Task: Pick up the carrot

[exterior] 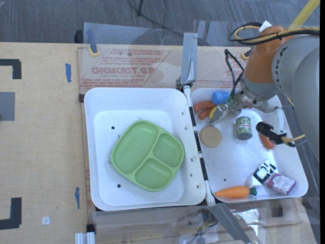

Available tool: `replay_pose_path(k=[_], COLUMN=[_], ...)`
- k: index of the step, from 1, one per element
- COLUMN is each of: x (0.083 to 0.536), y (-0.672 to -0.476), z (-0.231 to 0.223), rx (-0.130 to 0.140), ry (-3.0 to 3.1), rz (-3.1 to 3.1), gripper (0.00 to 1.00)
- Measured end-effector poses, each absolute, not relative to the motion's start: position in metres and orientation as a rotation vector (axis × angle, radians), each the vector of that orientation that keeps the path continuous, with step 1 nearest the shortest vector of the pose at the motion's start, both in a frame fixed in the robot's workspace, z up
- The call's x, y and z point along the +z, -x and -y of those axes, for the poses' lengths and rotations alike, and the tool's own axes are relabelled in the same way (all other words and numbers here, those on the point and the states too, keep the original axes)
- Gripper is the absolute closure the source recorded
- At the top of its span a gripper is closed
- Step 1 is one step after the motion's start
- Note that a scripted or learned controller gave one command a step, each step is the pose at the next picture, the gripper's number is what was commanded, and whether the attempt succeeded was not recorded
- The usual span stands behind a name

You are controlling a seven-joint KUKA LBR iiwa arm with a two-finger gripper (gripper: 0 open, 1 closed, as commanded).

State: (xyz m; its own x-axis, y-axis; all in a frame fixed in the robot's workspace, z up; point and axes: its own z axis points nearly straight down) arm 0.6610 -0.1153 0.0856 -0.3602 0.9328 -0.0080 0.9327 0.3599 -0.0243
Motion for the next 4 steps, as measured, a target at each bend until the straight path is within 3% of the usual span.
replay_pose_path(k=[1, 4], x=[0.086, 0.086], y=[-0.659, -0.665], z=[0.127, 0.101], rx=[0.039, 0.013], ry=[1.315, 2.130], rz=[2.831, 2.304], gripper=[0.00, 0.00])
